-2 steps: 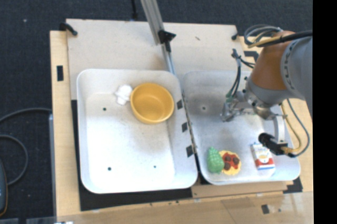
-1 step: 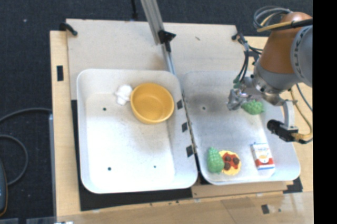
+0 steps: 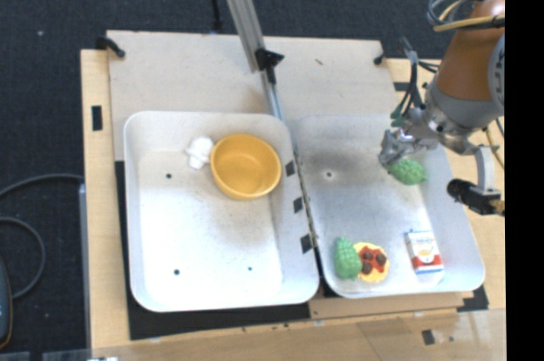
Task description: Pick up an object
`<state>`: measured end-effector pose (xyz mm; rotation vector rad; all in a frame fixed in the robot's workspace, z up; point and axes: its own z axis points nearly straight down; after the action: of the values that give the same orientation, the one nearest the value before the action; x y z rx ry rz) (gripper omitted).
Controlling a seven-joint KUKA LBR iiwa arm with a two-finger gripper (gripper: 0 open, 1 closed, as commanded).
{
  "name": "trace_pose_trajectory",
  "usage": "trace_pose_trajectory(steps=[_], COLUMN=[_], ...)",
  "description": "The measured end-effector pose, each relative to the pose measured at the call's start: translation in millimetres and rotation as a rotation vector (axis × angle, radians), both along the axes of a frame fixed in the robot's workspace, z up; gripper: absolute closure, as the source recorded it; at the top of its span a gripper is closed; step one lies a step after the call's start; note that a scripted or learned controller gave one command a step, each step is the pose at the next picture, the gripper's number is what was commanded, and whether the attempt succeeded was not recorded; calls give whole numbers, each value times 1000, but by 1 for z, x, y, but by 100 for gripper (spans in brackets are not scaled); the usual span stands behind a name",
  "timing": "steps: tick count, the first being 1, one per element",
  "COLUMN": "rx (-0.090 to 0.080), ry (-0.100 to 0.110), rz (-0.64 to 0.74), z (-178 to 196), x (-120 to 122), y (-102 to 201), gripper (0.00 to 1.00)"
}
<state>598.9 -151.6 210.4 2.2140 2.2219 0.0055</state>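
Currently the gripper (image 3: 398,149) sits low over the right bin (image 3: 340,172), in its upper right part, with the grey wrist and orange-banded arm (image 3: 466,70) rising behind it. Landmark for all places below: the green lumpy object (image 3: 409,172).

- Green lumpy object: lies on the right bin's floor, immediately below and slightly right of the jaws as seen from the camera, touching or nearly touching them. Roundish, no clear long axis.
- Jaws: their state can't be read at this slant; metal parts blur into the object's top edge. Whether the object sits between them or merely beside them, I cannot tell.
- Small carton (image 3: 424,252): well below the green object, near the bin's lower right corner.
- Yellow-and-red piece (image 3: 371,260) with a second green piece (image 3: 345,258) touching its left side: below and left of the green object, along the bin's lower edge.
- Yellow bowl (image 3: 246,166) and a small white thing (image 3: 199,151): far left of it, in the left bin (image 3: 170,266).

Judgement: the green lumpy object is the likely target, being nearest the jaws by far; a lift would need it centred between them, not off to the lower right
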Motion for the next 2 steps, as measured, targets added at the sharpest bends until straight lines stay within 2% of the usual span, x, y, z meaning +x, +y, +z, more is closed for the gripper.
trace_pose_trajectory(steps=[1, 2], rx=[0, 2], ry=[0, 4], rz=[1, 4], z=[41, 47], x=[1, -11], y=[-1, 58], gripper=[100, 100])
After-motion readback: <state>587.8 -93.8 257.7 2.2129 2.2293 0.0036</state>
